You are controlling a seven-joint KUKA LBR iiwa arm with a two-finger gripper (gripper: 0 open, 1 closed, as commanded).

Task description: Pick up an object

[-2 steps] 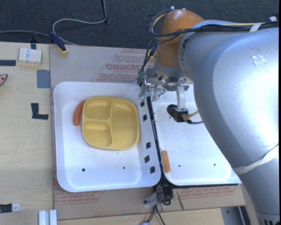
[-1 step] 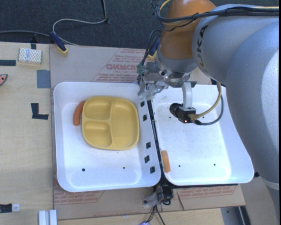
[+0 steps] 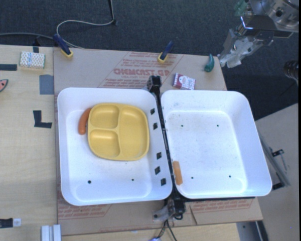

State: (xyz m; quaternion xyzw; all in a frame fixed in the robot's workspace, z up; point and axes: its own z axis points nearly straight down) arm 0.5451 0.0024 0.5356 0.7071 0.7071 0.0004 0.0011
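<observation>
In the left bin (image 3: 70, 185), an orange sausage-like piece (image 3: 83, 122) lies half hidden under the left rim of the yellow divided plate (image 3: 118, 131), a second orange piece (image 3: 177, 172) lies right of it, and the pincer (image 3: 236, 51) hangs far upper right, blurred.

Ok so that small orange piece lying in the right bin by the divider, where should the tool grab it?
Grip the orange piece across its narrow middle, coming straight down. It lies flat and long beside the right bin's left wall, so set the fingers along its length line's sides, probably with one slipping between it and the wall.
</observation>
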